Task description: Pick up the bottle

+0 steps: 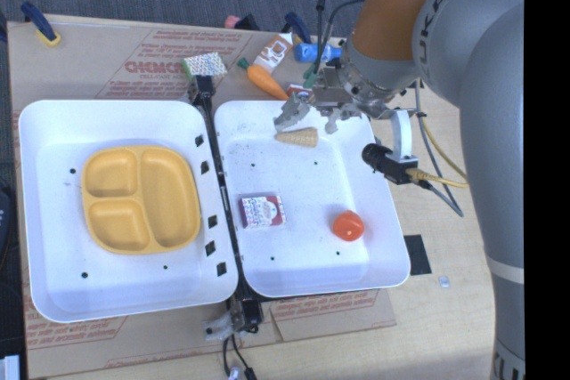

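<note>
Nearest in my right-hand shallow white bin [383, 258] lie a small round orange-red ball [348, 226] and a red-and-white printed packet [263, 211]. In the left white bin [36, 191] sits a yellow three-section plastic plate [141, 198]. Further back, a tan waffle cone [297, 136] rests near the right bin's far rim, just under my two-finger metal gripper [312, 111], whose fingers stand spread with nothing between them. Beyond the bin, on the cardboard, the small white bottle with an orange cap [274, 53] lies beside an orange carrot [265, 81].
</note>
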### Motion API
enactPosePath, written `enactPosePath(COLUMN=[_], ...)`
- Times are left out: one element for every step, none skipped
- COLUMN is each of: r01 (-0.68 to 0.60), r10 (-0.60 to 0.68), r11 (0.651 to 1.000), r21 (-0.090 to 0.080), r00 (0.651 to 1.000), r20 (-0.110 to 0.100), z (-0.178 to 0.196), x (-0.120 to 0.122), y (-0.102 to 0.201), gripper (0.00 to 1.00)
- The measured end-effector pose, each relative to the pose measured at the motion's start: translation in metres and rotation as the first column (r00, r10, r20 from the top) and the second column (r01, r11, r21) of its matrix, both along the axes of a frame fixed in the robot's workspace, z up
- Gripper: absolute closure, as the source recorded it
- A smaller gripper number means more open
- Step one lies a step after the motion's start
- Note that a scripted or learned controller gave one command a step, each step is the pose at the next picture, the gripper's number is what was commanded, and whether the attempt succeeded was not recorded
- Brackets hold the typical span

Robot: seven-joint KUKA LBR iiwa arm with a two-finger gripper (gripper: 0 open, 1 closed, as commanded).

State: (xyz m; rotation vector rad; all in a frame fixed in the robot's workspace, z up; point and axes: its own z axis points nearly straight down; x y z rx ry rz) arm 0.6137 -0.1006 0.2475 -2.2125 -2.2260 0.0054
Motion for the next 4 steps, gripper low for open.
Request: enactPosePath(r01=[0.012, 0.008, 0.071, 0.203], r10=[-0.012, -0.008, -0.071, -0.203], r11=[1.0, 1.0, 0.997, 0.979], r21=[0.0, -0.001, 0.0, 0.0], r00=[1.0, 1.0, 0.997, 0.979], r20=[0.0, -0.001, 0.001, -0.002], z=[-0.156, -0.146, -0.055, -0.056], x=[-0.004, -0.003, -0.044, -0.113], y=[-0.009, -0.01, 0.084, 0.073], gripper=[0.0, 1.0, 1.0, 1.0])
